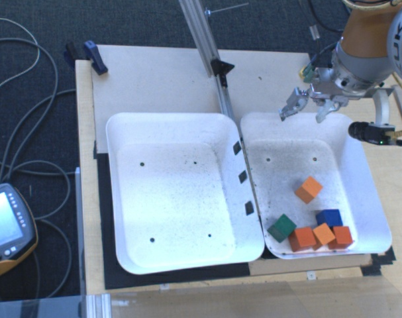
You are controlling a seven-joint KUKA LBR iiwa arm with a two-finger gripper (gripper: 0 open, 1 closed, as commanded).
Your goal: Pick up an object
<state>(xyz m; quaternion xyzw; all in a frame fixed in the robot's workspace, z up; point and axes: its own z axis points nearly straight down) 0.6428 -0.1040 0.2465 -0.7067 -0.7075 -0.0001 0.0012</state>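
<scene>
My gripper (307, 110) hangs above the far edge of the right bin (359, 158), open, with nothing between its fingers. Well below it in the view, near the bin's front, lie several blocks. An orange block (308, 189) sits alone mid-bin. A green block (281, 228) lies at the front left. A blue block (329, 217) sits behind a row of orange and red blocks: a red-orange one (302, 238), a small orange one (323, 233) and a red one (342, 236).
The left bin (121, 131) stands beside the right one, sharing a divider with black clips (242, 176). A slanted metal rail (201, 32) crosses the back of the bench. A blue clamp (95, 56) sits at the back left corner.
</scene>
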